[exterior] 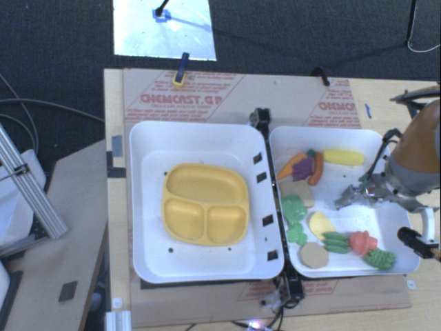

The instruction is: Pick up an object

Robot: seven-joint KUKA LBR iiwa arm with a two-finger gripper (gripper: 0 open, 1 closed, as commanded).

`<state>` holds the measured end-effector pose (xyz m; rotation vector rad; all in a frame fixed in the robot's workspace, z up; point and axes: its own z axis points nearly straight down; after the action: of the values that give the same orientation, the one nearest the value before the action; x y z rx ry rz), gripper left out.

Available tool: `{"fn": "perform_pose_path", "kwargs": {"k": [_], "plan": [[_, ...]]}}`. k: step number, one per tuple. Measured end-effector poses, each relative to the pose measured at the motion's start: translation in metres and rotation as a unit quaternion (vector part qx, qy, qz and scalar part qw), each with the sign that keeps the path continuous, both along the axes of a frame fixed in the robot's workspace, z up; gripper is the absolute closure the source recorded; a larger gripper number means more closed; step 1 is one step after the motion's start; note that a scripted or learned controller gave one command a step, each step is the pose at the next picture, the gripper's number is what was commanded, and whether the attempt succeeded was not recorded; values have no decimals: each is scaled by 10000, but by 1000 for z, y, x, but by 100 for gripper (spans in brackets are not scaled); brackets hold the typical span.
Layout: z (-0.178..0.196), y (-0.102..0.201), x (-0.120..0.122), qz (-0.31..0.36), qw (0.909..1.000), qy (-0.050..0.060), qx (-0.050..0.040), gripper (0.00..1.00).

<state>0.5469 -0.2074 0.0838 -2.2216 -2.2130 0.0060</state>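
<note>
Over the right bin (331,138) we see the arm reaching in from the right, its orange band above the wrist, with the gripper (346,198) low over bare white floor (we cannot tell its state). Toy foods lie around it: a yellow corn cob (343,157) above, a red tomato (362,241) below. Beside it, the left bin (200,131) holds a yellow divided plate (204,203).
</note>
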Motion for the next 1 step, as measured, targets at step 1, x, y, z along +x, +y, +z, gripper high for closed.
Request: {"fn": "perform_pose_path", "kwargs": {"k": [1], "plan": [[0, 0, -64, 3, 10000, -13, 1, 0]]}}
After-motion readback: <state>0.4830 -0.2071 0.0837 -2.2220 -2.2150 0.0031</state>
